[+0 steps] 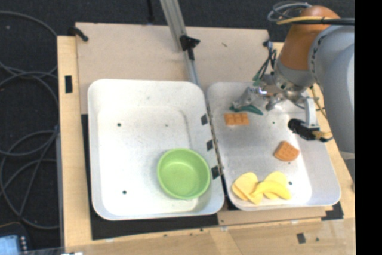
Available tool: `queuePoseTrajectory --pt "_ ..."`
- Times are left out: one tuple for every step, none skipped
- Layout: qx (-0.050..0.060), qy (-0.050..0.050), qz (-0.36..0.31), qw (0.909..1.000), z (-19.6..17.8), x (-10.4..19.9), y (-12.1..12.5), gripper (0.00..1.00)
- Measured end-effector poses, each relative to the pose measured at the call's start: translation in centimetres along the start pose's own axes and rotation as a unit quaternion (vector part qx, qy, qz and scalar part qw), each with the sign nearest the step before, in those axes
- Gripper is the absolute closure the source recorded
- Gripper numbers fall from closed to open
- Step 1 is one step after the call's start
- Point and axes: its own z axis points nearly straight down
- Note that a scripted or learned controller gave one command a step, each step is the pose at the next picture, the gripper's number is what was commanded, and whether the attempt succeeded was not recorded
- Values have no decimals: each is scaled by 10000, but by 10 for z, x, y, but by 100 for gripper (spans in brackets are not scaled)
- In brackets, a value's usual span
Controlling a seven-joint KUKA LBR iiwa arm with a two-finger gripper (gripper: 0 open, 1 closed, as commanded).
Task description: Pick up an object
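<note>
In the right bin (316,185) lie an orange waffle-like block (236,120) at the upper left, an orange rounded piece (286,151) at the right, and a yellow bunch of banana-like pieces (261,187) near the front edge. My gripper (246,106) hangs low over the upper left part of this bin, just above and right of the waffle block, with teal-tipped fingers (253,110) pointing left. Nothing is visibly held between them. A green bowl (184,173) sits in the left bin (119,110) at its front right.
A slanted metal pole (173,9) rises behind the bins, ending in a clamp near the gap between them. The arm's grey and orange body (310,51) covers the right bin's far right corner. Cables lie on the dark floor at left.
</note>
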Motion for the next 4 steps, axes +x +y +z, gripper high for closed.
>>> queuePoseTrajectory --pt "-31 -24 -13 10000 -15 -2 2 100" --pt "2 -18 -3 10000 -60 -7 4 100" --pt "-2 -18 2 10000 -107 -12 7 100" --pt "-7 -22 5 10000 -163 -20 8 100"
